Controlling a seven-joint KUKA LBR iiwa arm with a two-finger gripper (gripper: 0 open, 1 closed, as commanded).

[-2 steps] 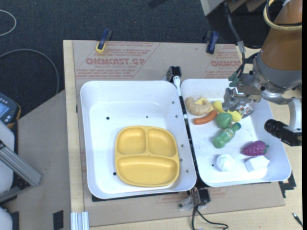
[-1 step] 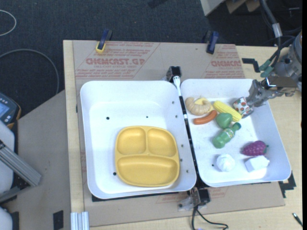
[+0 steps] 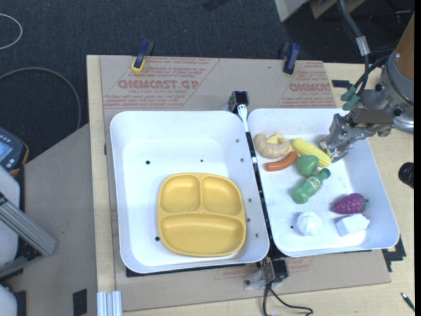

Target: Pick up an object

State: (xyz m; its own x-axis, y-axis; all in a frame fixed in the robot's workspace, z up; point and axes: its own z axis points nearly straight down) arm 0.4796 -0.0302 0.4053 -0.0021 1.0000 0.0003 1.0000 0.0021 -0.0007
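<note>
1. Two white bins are seen side by side on the table: the left bin and the right bin.
2. A yellow tray with three compartments is laid flat in the left bin.
3. The claw is lowered into the upper part of the right bin, just beside the right end of the corn.
4. How far the claw is open cannot be told, and nothing is seen to be held by it.
5. A croissant is found left of the corn, with a sausage just below it.
6. A green pepper is touched by the corn, and a green bottle lies below it.
7. Purple grapes, a white block and a white lump are placed near the bin's front edge.
</note>
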